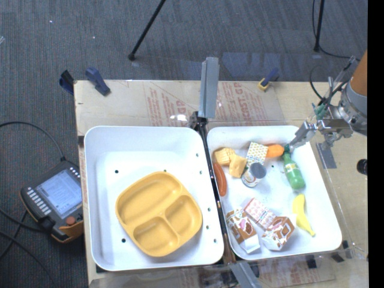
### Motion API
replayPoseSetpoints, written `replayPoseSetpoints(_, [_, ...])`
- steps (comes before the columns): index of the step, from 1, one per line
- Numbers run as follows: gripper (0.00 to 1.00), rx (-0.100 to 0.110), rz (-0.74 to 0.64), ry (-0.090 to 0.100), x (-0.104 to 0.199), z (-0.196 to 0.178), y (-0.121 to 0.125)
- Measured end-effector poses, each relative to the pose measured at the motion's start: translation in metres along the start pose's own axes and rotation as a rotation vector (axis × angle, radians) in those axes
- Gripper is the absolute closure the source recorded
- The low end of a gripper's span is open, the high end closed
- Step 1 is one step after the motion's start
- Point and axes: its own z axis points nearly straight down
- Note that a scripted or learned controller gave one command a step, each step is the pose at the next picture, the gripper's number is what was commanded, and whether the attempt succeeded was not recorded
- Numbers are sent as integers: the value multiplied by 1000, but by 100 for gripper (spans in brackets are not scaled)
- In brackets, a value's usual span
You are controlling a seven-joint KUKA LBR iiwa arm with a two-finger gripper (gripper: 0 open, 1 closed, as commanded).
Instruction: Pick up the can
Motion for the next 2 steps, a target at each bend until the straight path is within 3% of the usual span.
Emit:
replayPoseSetpoints(1, [0, 3, 102, 1, 78, 129, -5])
replayPoseSetpoints(2, [0, 1, 140, 1, 20, 119, -52])
